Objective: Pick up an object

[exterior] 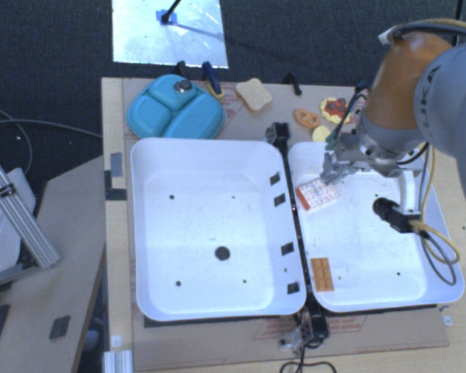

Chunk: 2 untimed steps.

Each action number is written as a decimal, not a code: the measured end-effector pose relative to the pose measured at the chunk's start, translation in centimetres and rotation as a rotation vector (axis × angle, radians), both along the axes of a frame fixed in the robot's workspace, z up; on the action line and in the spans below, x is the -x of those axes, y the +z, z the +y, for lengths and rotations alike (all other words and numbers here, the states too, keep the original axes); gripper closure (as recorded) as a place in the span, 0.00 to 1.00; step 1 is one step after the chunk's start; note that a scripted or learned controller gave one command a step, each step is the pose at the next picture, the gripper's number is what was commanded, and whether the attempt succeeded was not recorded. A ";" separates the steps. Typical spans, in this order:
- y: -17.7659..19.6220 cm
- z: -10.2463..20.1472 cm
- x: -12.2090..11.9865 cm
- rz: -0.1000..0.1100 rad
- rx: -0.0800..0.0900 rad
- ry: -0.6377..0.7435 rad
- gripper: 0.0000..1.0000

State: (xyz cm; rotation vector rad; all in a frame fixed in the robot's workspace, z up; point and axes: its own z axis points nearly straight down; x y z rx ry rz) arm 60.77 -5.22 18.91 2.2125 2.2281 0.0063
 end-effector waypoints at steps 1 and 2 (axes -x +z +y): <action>-0.5 2.8 12.7 0.013 -0.001 -0.006 1.00; -0.4 8.4 5.7 -0.003 0.001 0.002 1.00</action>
